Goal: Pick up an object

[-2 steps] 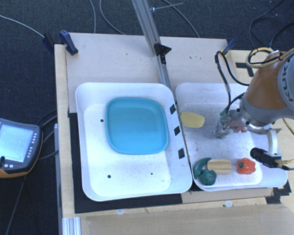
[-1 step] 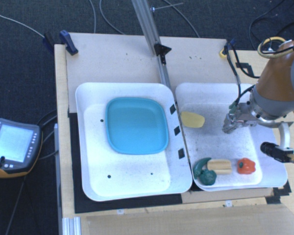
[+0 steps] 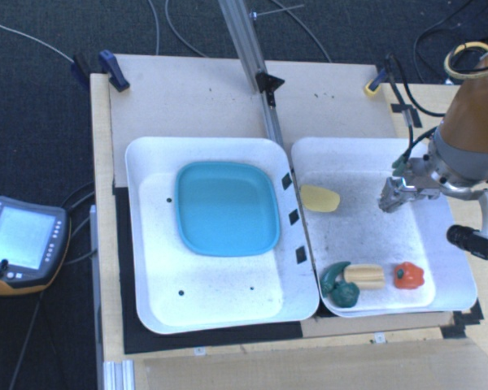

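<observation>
The right bin (image 3: 439, 242) holds a pale yellow piece (image 3: 320, 198) near its left wall. Along its front edge lie a dark green vegetable (image 3: 339, 285), a tan block (image 3: 364, 276) and a small red-orange pepper (image 3: 407, 275). My gripper (image 3: 393, 197) hangs over the upper right part of this bin, well to the right of the yellow piece and above the red pepper. I see nothing between its fingers.
The left bin (image 3: 146, 242) carries a turquoise square plate (image 3: 228, 207). A metal pole (image 3: 246, 31) slants down to the divide between the bins. A teach pendant (image 3: 20, 244) lies off the bench at left. Cables run across the dark floor.
</observation>
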### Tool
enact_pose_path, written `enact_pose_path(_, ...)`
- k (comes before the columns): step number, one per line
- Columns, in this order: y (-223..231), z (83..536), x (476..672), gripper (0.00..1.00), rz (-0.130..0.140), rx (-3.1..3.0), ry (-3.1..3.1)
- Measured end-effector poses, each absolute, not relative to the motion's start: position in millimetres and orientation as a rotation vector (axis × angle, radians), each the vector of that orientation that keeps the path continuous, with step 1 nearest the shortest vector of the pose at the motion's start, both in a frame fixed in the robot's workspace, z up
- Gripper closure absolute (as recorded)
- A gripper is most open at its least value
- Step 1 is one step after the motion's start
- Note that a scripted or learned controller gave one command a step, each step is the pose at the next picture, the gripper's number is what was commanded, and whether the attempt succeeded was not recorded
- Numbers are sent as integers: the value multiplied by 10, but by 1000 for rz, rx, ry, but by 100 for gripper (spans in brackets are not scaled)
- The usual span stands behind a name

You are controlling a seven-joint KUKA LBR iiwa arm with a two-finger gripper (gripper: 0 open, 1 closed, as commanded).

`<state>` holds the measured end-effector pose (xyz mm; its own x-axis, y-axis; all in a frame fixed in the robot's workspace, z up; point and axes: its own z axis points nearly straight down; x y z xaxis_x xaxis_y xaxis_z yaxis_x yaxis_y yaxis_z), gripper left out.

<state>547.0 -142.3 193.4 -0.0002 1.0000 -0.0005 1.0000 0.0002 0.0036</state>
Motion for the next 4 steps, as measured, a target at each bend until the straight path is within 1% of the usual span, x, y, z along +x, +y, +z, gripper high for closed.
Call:
enact_pose_path(1,-1423,2462,5481,100,5,2218,2219)
enact_pose_path(2,-882,2351,5491,100,1,2217,2227)
enact_pose_path(4,138,2514,5359,100,2,2216,2228)
